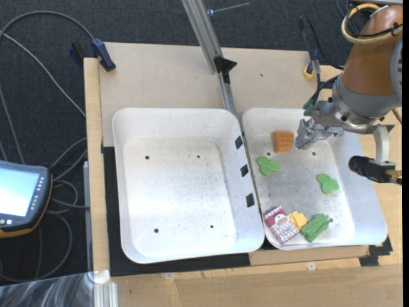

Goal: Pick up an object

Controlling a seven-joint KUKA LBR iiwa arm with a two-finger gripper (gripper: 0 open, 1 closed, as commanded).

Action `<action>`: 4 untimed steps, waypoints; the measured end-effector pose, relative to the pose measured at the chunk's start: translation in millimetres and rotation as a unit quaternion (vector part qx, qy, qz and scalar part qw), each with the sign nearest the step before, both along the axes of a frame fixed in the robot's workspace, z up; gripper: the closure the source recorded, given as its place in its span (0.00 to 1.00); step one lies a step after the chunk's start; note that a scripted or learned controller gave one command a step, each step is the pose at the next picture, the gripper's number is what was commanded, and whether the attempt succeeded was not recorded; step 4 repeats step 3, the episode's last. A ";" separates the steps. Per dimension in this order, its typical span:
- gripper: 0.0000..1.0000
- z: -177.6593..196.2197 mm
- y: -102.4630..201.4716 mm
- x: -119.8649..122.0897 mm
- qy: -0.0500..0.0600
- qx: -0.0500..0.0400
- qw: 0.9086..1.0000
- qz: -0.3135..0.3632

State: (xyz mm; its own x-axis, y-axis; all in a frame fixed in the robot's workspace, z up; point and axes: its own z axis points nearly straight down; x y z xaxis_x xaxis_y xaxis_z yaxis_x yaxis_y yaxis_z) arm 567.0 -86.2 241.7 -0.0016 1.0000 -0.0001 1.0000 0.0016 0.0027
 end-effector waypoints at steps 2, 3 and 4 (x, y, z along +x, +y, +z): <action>1.00 -15.3 109.2 21.1 0.001 0.001 1.000 0.003; 1.00 -4.0 158.4 23.7 0.000 0.001 1.000 0.003; 1.00 -4.0 158.4 23.7 0.000 0.001 1.000 0.003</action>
